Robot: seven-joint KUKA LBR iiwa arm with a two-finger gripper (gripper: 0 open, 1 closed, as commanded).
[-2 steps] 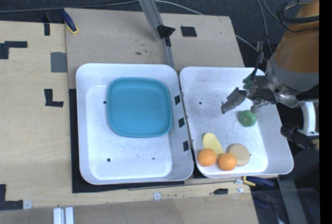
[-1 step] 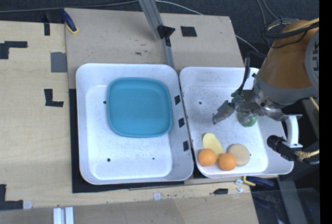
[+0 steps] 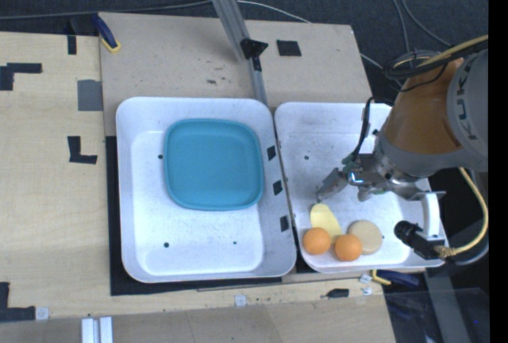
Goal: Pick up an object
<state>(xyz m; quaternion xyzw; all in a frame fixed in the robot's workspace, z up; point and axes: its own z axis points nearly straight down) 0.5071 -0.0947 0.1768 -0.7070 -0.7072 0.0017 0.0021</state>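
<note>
The pincer [image 3: 329,188] hangs spread and empty just beyond the yellow piece [image 3: 322,216], so we judge it positioned for that pick.

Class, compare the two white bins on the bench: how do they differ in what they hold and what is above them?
The left bin holds one flat blue plate; the right bin holds small items bunched at its near edge: two orange balls, a pale yellow piece and a beige round. The gripper is over the right bin, not the left. Both are shallow and white.
</note>
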